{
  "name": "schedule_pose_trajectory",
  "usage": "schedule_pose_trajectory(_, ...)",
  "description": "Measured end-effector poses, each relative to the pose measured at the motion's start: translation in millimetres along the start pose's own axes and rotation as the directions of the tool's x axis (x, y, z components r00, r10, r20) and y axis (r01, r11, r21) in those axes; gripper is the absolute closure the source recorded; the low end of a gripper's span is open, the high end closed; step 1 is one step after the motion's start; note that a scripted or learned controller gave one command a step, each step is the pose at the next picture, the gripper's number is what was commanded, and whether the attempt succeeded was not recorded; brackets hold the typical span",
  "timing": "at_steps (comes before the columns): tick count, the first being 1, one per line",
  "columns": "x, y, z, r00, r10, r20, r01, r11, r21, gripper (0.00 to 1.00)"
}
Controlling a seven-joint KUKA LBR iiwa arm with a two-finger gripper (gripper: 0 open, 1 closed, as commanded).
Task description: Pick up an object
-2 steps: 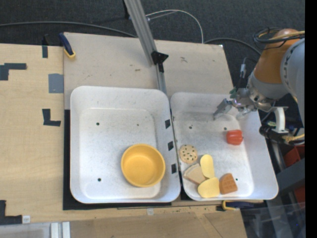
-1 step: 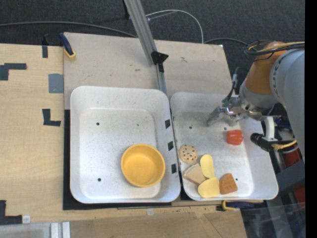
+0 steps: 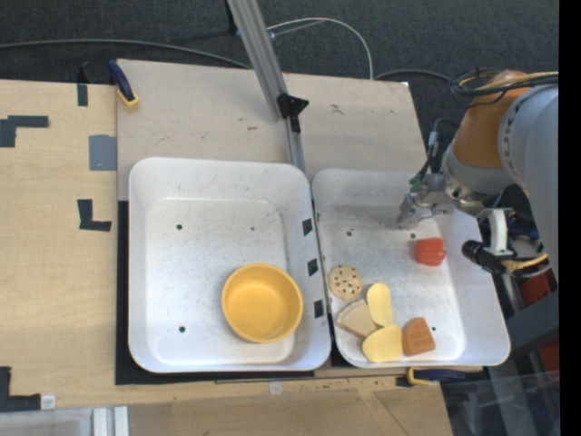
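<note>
Above, you see the gripper (image 3: 410,218) over the right bin (image 3: 472,334) near its far edge, fingers' spread indiscernible, grasping nothing visible; the red object (image 3: 430,252) lies just beside it, toward the right edge

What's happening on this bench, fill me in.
A grey robot arm with an orange band reaches in from the right with its tool low over the right bin, just up and left of a red block. It is not on the block, and nothing shows between its fingers. Near that bin's front edge lie a cookie, two yellow pieces, a tan slice and a brown piece. The left bin holds a yellow bowl.
</note>
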State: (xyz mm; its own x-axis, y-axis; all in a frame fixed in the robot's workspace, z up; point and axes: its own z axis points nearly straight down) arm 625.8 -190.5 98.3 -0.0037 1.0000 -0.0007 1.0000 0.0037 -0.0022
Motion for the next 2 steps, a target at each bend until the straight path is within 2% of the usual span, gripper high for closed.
schedule_pose_trajectory(1,0,-7,-46,1.0,0.003,0.0,-0.003,1.0,-0.004,1.0)
schedule_pose_trajectory(2,0,4,-101,1.0,0.002,0.001,-0.002,1.0,-0.007,1.0)
